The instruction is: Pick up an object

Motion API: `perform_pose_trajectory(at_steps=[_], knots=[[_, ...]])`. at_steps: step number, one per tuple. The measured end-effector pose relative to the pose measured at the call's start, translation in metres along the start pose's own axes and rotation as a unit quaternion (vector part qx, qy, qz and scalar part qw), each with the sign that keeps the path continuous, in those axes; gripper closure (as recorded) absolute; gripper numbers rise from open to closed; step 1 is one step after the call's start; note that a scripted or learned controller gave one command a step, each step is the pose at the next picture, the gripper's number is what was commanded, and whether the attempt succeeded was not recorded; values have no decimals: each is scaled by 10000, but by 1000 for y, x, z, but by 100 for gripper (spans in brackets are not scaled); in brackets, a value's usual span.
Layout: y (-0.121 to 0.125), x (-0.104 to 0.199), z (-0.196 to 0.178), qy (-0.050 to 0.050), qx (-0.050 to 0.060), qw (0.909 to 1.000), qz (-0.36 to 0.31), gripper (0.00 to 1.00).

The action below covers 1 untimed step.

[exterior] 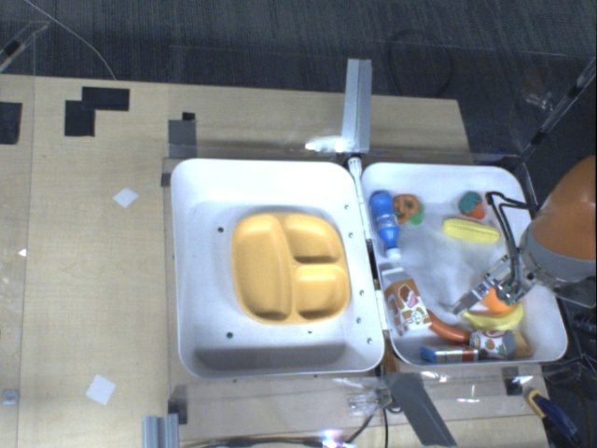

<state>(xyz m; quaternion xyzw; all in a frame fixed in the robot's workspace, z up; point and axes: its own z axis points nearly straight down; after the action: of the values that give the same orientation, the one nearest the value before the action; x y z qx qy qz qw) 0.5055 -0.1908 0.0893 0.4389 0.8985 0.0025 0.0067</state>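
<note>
I see the gripper (487, 296) low in the right bin (550, 348), but I cannot tell how it stands, apart or together. A banana (494, 319) lies just below it, touching or nearly so. Further left sits a blue bottle (383, 218); beyond, the left bin (201, 250) carries a yellow divided tray (287, 266).

The left bin (191, 250) has open floor all round the yellow divided tray (287, 266) at its middle. The right bin (550, 339) is crowded: a blue bottle (381, 215) along its left wall, a carton (402, 306) below it, a banana (494, 319) and marker (448, 353) at the near edge. Its middle floor lies bare. The bench (84, 278) to the left is open.
</note>
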Motion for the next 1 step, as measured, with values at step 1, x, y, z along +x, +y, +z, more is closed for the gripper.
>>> perform_pose_trajectory(at_steps=[1], knots=[[117,30,1,10,-2,9766,2149,0]])
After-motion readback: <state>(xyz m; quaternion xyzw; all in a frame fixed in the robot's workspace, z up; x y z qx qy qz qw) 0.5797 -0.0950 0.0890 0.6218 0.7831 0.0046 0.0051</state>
